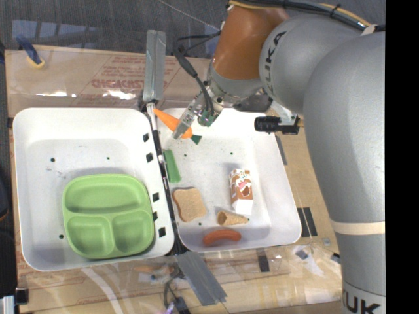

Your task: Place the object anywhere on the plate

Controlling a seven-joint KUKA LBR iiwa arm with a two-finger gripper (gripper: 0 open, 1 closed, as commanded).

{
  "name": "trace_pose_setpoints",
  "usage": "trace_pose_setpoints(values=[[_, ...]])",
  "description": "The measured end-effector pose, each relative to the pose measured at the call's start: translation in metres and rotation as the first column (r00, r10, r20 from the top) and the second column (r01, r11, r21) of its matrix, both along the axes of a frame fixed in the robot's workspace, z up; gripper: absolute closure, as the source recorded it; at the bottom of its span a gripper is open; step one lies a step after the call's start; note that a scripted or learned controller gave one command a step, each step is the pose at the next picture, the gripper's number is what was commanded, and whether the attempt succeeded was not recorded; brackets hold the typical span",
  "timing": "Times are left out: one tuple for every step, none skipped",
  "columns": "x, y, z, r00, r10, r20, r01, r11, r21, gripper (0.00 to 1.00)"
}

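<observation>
A green plate (108, 214) with three compartments lies in the left bin (39, 142), toward its front. An orange carrot (165, 118) rests in the back left corner of the right bin (275, 175), against the divider between the bins. My gripper (185, 128) reaches down from the arm onto the carrot's right end and covers part of it. Whether the carrot is gripped or just lies beneath the gripper cannot be told from this angle.
Also in the right bin are a green stick (172, 165) by the divider, a bread slice (190, 205), a printed carton (241, 190), a small wedge (230, 218) and a sausage (221, 237) at the front. The arm's bulk covers the right side.
</observation>
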State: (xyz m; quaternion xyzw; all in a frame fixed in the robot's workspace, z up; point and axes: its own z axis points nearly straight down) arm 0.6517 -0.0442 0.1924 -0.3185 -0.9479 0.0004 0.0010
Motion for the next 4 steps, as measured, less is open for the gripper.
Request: trace_pose_setpoints(values=[[-0.043, 0.089, 0.009, 0.991, 0.136, 0.002, -0.136, 0.991, 0.002, 1.0], [-0.055, 0.177, -0.061, 0.913, 0.407, -0.003, -0.407, 0.913, 0.002, 1.0], [-0.027, 0.24, -0.085, 0.868, 0.496, 0.001, -0.496, 0.868, 0.001, 1.0], [-0.006, 0.261, -0.098, 0.812, 0.584, 0.004, -0.584, 0.812, -0.002, 1.0]])
